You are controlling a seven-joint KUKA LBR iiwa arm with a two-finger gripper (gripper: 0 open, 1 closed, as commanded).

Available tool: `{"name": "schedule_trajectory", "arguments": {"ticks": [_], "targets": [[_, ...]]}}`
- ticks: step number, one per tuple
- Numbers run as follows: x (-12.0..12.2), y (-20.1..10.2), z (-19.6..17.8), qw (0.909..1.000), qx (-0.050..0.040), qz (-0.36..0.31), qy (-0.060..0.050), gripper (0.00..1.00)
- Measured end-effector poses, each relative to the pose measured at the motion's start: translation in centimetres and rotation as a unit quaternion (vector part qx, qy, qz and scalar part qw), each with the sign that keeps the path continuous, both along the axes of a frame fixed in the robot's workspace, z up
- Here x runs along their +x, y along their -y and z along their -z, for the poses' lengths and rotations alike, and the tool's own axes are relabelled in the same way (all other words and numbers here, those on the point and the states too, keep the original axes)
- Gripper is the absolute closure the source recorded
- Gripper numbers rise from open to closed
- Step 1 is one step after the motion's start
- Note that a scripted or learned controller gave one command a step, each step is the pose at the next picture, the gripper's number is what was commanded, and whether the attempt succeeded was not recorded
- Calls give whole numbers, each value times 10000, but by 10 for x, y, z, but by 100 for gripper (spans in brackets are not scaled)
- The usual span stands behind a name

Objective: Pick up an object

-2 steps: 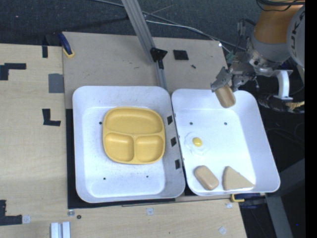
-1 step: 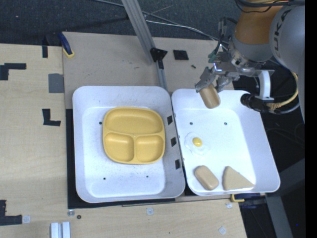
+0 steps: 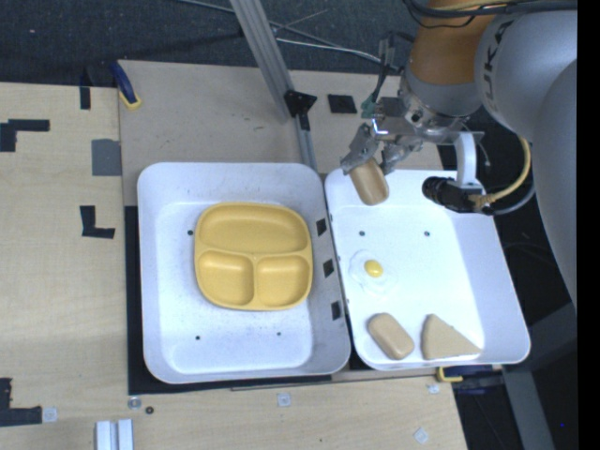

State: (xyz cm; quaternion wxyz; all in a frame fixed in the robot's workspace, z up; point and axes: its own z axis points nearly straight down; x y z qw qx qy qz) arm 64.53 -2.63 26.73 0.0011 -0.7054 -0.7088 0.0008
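Observation:
My gripper [image 3: 372, 164] hangs over the far left corner of the right bin [image 3: 487, 279], shut on a tan bread roll [image 3: 369, 185] that sits between its fingers, lifted above the bin floor. Lower in the same bin lie a fried egg [image 3: 373, 269], a second tan roll [image 3: 389, 335] and a tan wedge-shaped slice [image 3: 448, 338]. A yellow divided plate [image 3: 253, 255] rests in the left bin [image 3: 169, 251].
A grey metal pole [image 3: 272, 54] slants down from the top to the bench behind the bins. Black cables [image 3: 469, 195] loop beside the wrist over the right bin's far edge. Tape marks dot the wooden bench at left.

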Motion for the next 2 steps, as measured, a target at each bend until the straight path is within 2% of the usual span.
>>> {"name": "schedule_trajectory", "arguments": {"ticks": [1,2], "targets": [[9,-54,3,10000,-1,-3,7,100],[7,-104,6,10000,0,-4,5,100]]}}
